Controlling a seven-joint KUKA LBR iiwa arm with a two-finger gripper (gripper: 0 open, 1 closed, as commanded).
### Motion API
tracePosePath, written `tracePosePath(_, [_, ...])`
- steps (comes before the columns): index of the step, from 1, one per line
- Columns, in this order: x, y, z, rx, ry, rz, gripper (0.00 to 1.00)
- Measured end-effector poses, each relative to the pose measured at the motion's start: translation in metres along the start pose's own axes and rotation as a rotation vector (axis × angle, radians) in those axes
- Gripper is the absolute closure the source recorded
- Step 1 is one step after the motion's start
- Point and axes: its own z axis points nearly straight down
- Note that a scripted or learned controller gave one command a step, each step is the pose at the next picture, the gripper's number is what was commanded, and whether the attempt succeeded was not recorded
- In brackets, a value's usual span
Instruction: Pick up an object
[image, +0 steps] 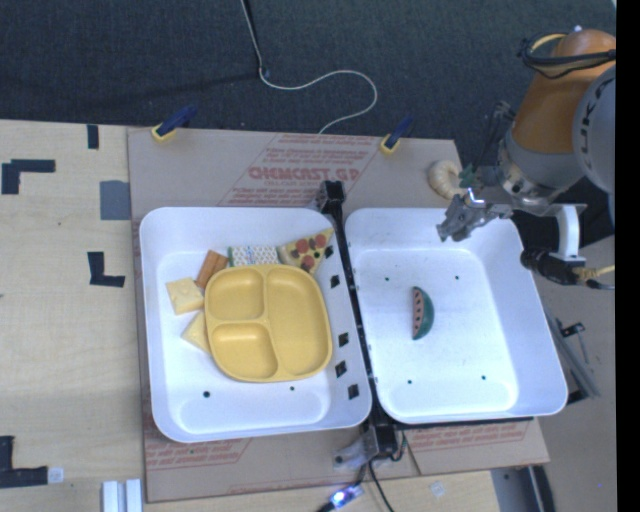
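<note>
End effector (455, 226) over right bin's (500, 400) far rim, finger state unclear, watermelon slice (421, 312) inside, cardboard-covered bench (300, 170), dark carpet (120, 50) beyond

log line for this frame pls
arm: over far right corner of right bin | gripper: above bin, nothing seen held | watermelon slice: on right bin floor | left bin: yellow tray plus small items

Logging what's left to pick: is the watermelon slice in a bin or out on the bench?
In: the watermelon slice lies on the right bin's floor, the gripper apart above its far edge.
</note>
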Motion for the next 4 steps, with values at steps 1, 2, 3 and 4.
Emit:
tracePosePath(1, [0.051, -0.007, -0.009, 0.004, 0.002, -0.005, 1.0])
tracePosePath(2, [0.094, -0.017, -0.007, 0.005, 0.001, -0.004, 1.0])
tracePosePath(3, [0.141, -0.025, -0.008, 0.005, 0.001, -0.004, 1.0])
tracePosePath(4, [0.196, -0.046, 0.01, 0.008, 0.001, -0.004, 1.0])
